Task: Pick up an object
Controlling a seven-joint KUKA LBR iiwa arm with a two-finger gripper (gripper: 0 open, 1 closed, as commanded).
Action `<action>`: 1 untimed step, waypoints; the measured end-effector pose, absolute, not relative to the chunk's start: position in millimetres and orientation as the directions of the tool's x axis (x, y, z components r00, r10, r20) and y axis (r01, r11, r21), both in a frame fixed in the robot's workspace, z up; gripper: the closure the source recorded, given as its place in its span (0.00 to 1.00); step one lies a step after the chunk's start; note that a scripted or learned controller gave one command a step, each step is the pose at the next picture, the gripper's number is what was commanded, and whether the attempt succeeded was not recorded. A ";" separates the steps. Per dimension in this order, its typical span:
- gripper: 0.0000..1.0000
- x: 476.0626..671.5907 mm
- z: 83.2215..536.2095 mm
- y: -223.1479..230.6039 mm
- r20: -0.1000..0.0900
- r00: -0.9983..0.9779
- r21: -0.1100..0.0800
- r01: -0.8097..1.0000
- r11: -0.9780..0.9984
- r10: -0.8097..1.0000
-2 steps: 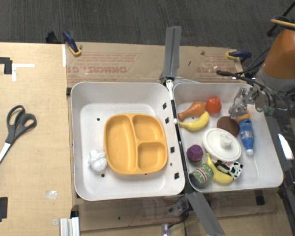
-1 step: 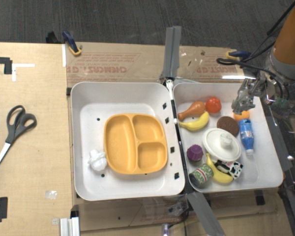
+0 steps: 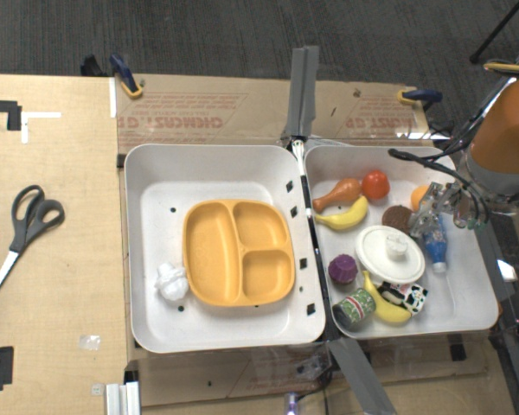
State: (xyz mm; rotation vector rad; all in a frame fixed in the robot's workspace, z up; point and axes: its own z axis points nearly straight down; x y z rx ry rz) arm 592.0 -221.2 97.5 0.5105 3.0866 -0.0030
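Camera view: end effector (image 3: 439, 213) low over the right bin's (image 3: 467, 314) far side, just right of the white lidded pot (image 3: 391, 253), seemingly placed for a grab among crowded toys. Opening and contents impossible to tell amid clutter. Blue bottle (image 3: 436, 251) directly beneath, partly covered. Banana (image 3: 346, 215) and tomato (image 3: 375, 184) beyond the pot.

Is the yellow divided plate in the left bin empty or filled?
Empty. The plate shows bare yellow in all three compartments; a white crumpled object lies beside it on the bin floor.
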 end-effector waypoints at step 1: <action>0.00 591.8 97.1 -220.9 -0.012 -0.947 0.000 0.321 0.947 0.321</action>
